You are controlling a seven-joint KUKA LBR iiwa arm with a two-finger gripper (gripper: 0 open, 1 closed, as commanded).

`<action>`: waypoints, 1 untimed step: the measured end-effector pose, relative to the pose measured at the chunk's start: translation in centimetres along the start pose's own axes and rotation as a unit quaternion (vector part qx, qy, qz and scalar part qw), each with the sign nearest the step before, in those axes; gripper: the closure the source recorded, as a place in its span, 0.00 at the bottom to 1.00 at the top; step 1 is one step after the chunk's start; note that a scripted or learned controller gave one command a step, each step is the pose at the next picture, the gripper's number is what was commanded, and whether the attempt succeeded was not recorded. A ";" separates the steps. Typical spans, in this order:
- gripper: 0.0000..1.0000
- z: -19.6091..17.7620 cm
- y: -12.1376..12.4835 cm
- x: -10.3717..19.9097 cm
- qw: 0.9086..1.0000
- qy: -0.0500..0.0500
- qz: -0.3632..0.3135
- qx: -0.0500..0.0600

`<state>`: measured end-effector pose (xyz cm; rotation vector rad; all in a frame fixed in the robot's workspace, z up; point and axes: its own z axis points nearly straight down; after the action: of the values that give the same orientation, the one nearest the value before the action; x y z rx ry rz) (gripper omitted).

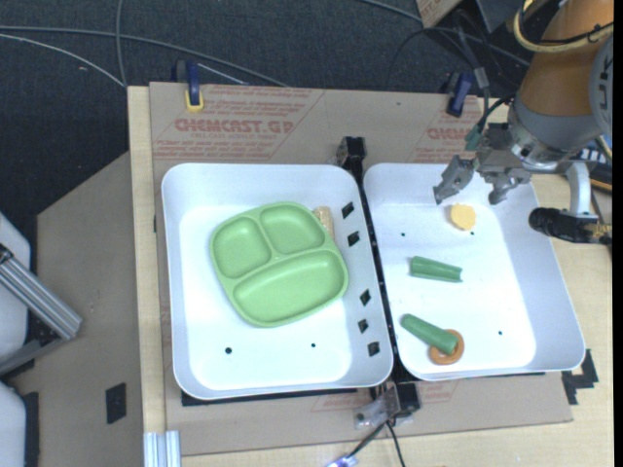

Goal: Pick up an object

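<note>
Looking down across my bench [292,115], I have two white bins side by side: the left bin [195,261] carries a big green divided plate [280,263] with a small tan piece [324,222] tucked at its upper right edge, and the right bin [526,290] holds the smaller things I could take. My arm [565,56] comes in over the far right corner of that right bin, and my gripper [479,185] hangs spread, its two fingers apart with nothing between them. So by my reckoning the task has barely begun: nothing is lifted, nothing is touched, and the descent, the closing and the lift are all left to do. The nearest candidate is the small yellow piece [463,218], which lies on the bin floor just below and between my fingertips, apart from them. It is roundish, so I can read no clear long axis or pointing direction from it. Further toward the near side sits a green stick [435,270], its long axis running nearly left to right with a slight drop toward the right. Nearest the front rim lies a green carrot-like piece [428,332], slanting from upper left down to lower right, its lower end resting on an orange ring [447,350].
</note>
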<state>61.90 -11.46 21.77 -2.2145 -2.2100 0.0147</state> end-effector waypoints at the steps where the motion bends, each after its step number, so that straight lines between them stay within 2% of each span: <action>1: 0.00 -0.9 0.2 0.0 1.000 -0.001 -0.001 -0.007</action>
<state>62.14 -11.42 22.65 -2.2196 -2.2207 0.0002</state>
